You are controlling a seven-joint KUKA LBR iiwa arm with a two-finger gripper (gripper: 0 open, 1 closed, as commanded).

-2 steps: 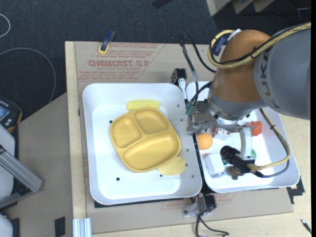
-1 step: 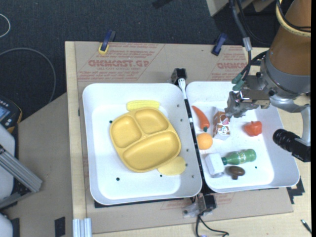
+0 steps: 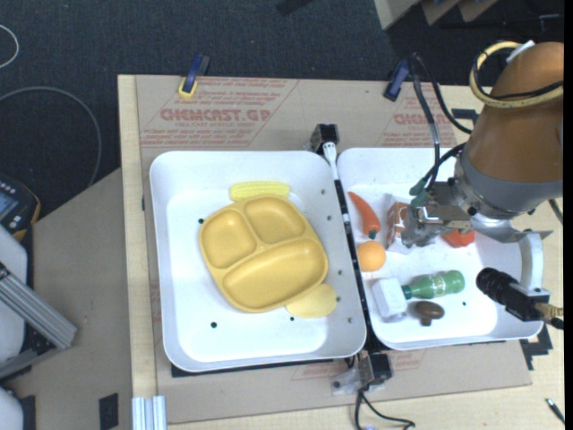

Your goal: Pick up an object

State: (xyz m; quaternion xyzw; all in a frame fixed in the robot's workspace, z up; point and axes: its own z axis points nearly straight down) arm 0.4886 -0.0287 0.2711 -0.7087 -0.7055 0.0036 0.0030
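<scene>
Several small things crowd the right shallow white bin (image 3: 448, 339), and that's the whole problem. The grey two-finger gripper (image 3: 419, 227) hangs over the middle of that bin. From this angle I honestly can't tell if it's open or closed, and I don't see anything held in it.

The likeliest targets are the two items right by it. A small brownish-orange lumpy object (image 3: 396, 218) sits just beside it on the side toward the divider between the bins, and a red rounded piece (image 3: 459, 236) pokes out from under the wrist on the other side.

What could go wrong, in my judgement:
- It comes down between those two and grabs neither, or just shoves one aside.
- It nudges the long orange carrot-shaped toy (image 3: 363, 213) or the small orange ball (image 3: 371, 256), both lying along the divider edge. The ball looks like it would roll off.
- It pinches two things at once and drops both on the lift.

The green plastic bottle (image 3: 434, 284), white rectangular block (image 3: 389, 296) and small dark brown piece (image 3: 427, 311) sit near the front edge, a bit apart from the gripper. The yellow divided plastic plate (image 3: 261, 253) in the left white bin (image 3: 170, 240) is well out of the way.
</scene>
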